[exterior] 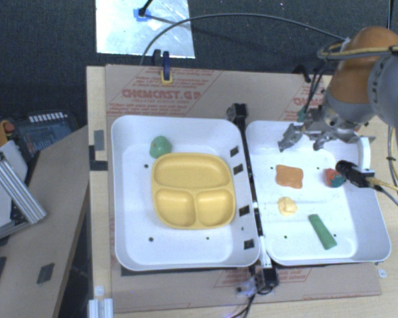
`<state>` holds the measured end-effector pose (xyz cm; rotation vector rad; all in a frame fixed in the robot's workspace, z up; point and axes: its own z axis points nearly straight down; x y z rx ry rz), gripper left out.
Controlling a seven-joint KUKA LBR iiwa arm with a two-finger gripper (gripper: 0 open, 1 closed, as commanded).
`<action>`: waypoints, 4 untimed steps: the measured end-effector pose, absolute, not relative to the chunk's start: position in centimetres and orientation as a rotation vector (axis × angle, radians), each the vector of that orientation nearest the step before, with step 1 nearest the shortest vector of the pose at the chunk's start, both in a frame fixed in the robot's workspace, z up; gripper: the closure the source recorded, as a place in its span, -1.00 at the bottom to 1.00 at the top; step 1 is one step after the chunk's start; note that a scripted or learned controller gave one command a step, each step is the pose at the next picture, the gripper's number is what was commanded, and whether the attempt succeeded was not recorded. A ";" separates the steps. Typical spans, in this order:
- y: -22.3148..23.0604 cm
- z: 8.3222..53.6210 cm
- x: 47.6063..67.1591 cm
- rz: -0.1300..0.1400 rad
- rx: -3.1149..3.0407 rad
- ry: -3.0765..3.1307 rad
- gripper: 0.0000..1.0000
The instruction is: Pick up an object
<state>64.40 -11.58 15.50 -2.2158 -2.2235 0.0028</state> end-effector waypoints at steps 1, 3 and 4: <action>-11.2 10.7 63.5 0.001 -2.220 -2.221 -1.00; -12.1 18.0 63.4 -0.007 -2.227 -2.225 1.00; -12.3 22.5 64.0 -0.006 -2.221 -2.230 1.00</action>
